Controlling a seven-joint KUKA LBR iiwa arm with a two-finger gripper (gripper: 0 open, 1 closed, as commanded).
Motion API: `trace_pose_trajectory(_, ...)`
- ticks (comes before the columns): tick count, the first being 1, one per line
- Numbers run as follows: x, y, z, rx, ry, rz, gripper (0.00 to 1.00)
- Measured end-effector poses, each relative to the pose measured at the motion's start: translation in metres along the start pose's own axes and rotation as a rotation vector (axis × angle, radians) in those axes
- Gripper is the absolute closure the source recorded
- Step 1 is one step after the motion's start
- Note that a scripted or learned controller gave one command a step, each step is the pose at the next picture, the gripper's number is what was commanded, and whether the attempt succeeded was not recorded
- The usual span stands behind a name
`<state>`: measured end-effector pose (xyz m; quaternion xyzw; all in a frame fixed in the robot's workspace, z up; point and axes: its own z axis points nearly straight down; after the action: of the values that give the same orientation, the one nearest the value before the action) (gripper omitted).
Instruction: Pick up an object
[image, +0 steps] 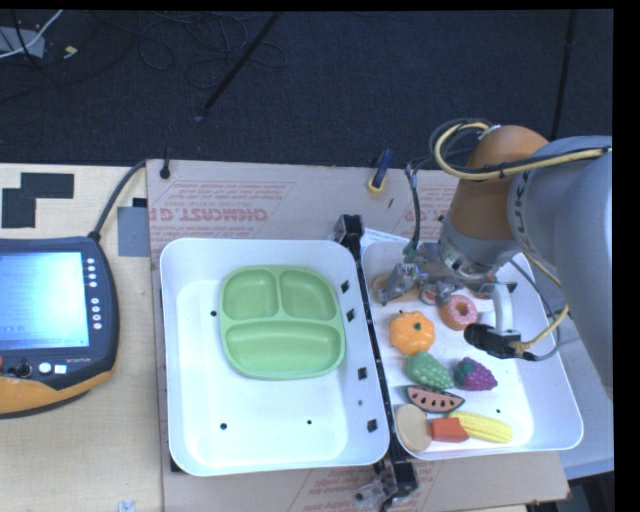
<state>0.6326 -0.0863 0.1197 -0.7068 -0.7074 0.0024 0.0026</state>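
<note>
The grey arm (560, 200) reaches in from the right, orange wrist band bent down, gripper (400, 283) low, its fingers seemingly spread.

green divided plate (281, 322), white bins (200, 420), orange pumpkin (412, 332), seemingly purple grapes (476, 375)

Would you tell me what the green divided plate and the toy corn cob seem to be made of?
Green divided plate: likely moulded plastic, matte to satin, given its uniform colour and soft rounded compartment edges. Toy corn cob: probably plastic or rubber, smooth and bright yellow; too small to tell which.
</note>
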Motion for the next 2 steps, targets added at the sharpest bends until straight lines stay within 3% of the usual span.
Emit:
trace_pose_trajectory(1, 0.002, 0.000, 0.034, -0.001, 0.000, 0.001, 0.00)
trace_pose_trajectory(2, 0.001, 0.000, 0.022, -0.001, 0.001, 0.004, 1.00)
